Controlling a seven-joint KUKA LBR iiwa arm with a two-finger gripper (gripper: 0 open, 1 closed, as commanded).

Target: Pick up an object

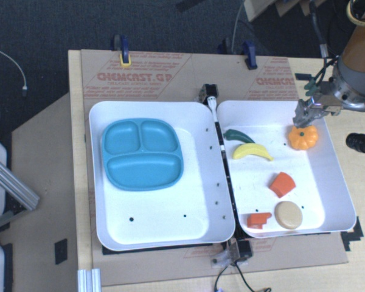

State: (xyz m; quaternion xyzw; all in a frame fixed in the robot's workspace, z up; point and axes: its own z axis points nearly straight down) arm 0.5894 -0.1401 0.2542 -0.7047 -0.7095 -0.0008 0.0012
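From the beige disc (288, 215) at your six o'clock, look up past the orange block (282, 184) to the small pumpkin (303, 137) at one o'clock in the right bin (337, 181), where the gripper (306, 115) hangs poised to descend, its opening apparently hidden, so you cannot tell.

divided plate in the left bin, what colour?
Light blue; the divided plate shows clearly in the camera view.
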